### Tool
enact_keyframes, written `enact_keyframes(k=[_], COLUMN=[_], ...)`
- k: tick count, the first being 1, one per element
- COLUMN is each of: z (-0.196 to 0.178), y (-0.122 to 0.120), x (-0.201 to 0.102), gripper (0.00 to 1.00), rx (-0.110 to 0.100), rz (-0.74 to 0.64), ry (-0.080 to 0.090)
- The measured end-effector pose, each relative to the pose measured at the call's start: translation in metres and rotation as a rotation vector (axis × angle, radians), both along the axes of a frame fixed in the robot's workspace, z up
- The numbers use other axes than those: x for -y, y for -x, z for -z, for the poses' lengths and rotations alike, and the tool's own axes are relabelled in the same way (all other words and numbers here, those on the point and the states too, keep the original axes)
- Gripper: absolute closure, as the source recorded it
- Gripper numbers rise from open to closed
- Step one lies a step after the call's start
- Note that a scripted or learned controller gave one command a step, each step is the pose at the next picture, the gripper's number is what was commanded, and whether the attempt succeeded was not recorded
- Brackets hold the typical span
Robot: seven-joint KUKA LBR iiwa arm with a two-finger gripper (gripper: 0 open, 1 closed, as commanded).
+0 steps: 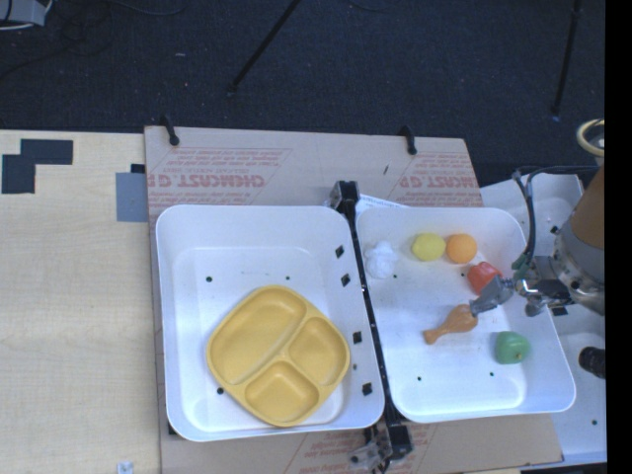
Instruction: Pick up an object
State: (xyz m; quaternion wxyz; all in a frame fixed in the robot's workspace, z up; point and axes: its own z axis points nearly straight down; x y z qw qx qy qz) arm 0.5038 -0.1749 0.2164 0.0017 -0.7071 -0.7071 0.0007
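We are seeing the gripper (491,301) reaching in from the right over the right bin (464,403), its tip sitting just beside the toy drumstick (451,325); whether it is grasping anything we cannot tell. A red piece (481,276), a green piece (512,347), an orange ball (460,248) and a yellow ball (428,247) are lying nearby. A yellow divided plate (279,355) is resting in the left bin (197,255).

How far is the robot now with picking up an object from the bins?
Done: the arm has reached into the right bin, and its end effector sits low among the toys, beside the red toy and above the chicken leg toy. In hand: nothing visibly. Left: gripping and lifting one object; the yellow ball, orange ball and green toy all lie on the bin floor.
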Motion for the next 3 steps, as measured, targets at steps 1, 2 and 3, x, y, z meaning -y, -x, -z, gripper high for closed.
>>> enact_keyframes(k=[1,2,3], z=[0.053,0.097,0.130], y=[0.011,0.013,0.012], x=[0.002,-0.004,-0.008], gripper=[0.00,0.00,0.00], rx=[-0.004,-0.002,0.000], rz=[0.001,0.000,-0.002], ry=[-0.001,-0.001,-0.005])
